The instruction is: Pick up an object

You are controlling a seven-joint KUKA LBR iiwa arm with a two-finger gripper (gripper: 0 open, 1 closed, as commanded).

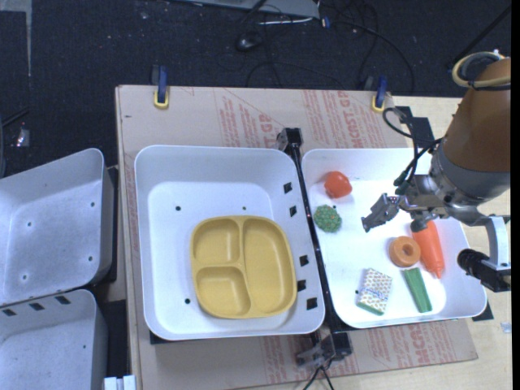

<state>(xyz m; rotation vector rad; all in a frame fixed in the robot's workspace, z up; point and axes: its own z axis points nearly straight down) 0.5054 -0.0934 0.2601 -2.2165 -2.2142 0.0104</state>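
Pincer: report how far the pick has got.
Done: the arm has reached over the right bin. In hand: nothing yet; the pincer hangs above bare bin floor, with the green ball to its left and the orange ring lower right. Left: descend on an object, grip it and lift.

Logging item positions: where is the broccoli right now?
The broccoli lies in the right bin, near its left wall, just below the tomato and left of the hand.

A divided plate [243,266] lies in the left bin [154,242]; the right bin [467,303] holds small items.
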